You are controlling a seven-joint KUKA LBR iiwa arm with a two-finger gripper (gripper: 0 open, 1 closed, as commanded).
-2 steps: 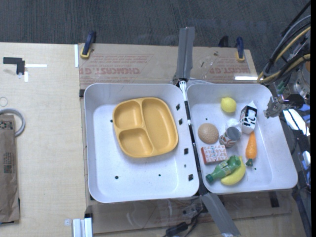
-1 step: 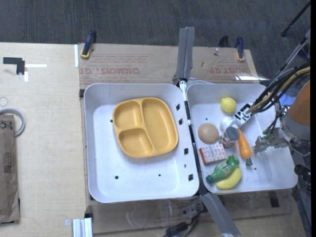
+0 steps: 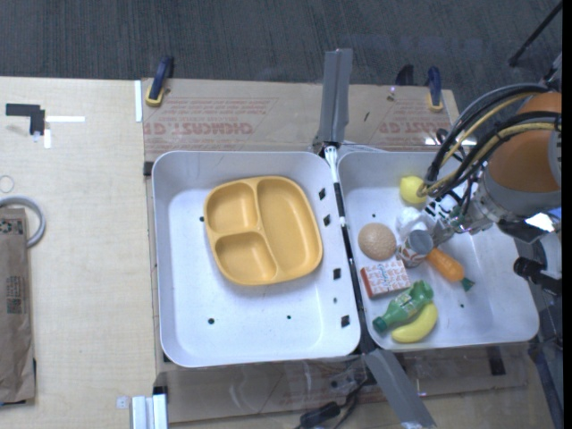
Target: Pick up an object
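stage: pick not done, judged early | gripper (image 3: pixel 427 237) low in right bin (image 3: pixel 500 329), just beside carrot (image 3: pixel 444 264) and tan ball (image 3: pixel 377 240) | finger state: cannot tell | nothing visibly lifted | left: grasp, raise

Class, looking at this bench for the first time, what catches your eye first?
A yellow three-compartment plastic plate lies alone in the left white bin. The right white bin holds crowded toy food: a yellow lemon, an orange carrot, a yellow banana. The grey arm's gripper reaches among them.
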